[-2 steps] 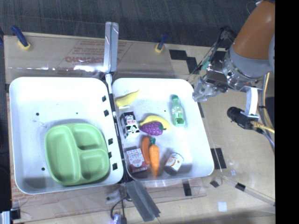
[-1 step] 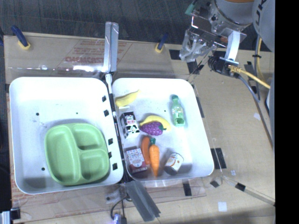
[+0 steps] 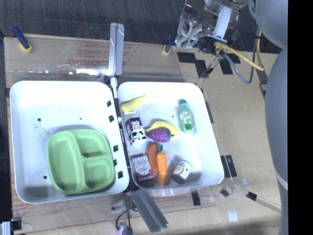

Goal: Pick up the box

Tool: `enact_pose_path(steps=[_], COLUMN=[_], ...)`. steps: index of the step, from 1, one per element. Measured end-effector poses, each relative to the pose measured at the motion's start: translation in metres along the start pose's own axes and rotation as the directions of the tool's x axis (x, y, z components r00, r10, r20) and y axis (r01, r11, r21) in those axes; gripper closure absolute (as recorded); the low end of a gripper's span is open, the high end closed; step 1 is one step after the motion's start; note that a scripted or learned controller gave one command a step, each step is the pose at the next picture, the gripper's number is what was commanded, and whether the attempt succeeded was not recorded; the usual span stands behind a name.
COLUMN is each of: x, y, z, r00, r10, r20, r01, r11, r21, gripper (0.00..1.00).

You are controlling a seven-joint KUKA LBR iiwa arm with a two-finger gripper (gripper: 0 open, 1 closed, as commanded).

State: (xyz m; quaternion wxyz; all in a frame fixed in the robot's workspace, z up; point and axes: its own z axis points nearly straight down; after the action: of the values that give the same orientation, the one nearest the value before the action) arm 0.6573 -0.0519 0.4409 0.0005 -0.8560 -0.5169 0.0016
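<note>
We see the arm (image 3: 274,13) as a broad, smooth grey body with rounded, curving surfaces down the right side. At its far end sits a metallic head of silvery plates and brackets, with a white upright block on it. The gripper (image 3: 187,37) has pale, whitish fingers with curved outlines. A yellow cable (image 3: 242,58) trails from the head beside a looping grey hose (image 3: 238,75), near a small black fitting.

I am seeing smooth, slightly glossy white plastic on both bins (image 3: 63,89). The green tray (image 3: 80,160) is showing matt plastic. The box (image 3: 135,129) is looking like printed card. The table (image 3: 239,131) is appearing as matt brown board. The pincer (image 3: 188,35) is reading as pale, glossy material.
</note>
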Motion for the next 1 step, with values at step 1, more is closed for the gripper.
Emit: enact_pose_path(steps=[1], x=[0.0479], y=[-0.0255], z=[0.0011], r00=[0.996], r10=[0.088], r20=[0.002], r01=[-0.088], r11=[0.996], r21=[0.003], gripper=[1.00])
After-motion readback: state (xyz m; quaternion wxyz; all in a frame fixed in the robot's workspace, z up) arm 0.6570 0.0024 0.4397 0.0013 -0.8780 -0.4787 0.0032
